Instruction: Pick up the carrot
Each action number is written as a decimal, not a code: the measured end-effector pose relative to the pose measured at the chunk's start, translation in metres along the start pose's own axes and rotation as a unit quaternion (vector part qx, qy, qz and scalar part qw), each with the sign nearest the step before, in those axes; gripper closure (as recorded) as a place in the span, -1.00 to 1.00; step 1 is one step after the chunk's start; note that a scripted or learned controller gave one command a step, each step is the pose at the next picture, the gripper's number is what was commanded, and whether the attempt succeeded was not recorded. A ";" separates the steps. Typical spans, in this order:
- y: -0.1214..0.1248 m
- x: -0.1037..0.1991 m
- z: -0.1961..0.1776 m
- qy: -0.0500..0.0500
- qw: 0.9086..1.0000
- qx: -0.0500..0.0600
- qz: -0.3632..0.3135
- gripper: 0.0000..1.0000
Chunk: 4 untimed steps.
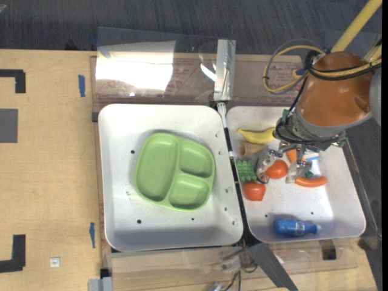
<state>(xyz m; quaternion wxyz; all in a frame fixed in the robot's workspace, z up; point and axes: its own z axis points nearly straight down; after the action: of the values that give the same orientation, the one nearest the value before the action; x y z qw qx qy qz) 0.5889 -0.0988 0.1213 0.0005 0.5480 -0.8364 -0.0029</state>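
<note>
No legible text, labels or numbers anywhere.

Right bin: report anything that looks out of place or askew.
Nothing looks spilled or damaged. The toy food sits bunched in the right bin under the gripper: banana, carrot, tomato. A blue bottle lies on its side, apart.

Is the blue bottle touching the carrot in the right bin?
Apart. The camera view shows bare white bin floor between the blue bottle and the carrot.

Wooden bench (42,162), dark carpet floor (182,5)
</note>
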 end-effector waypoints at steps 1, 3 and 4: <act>0.002 -0.033 -0.066 -0.002 0.998 0.007 -0.068 1.00; -0.033 -0.007 0.030 -0.001 0.997 0.008 -0.073 1.00; -0.008 0.056 0.007 0.001 0.996 0.004 -0.092 1.00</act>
<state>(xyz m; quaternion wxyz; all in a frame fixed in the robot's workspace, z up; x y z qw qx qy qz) 0.5739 -0.1535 0.1137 -0.0014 0.6224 -0.7827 0.0012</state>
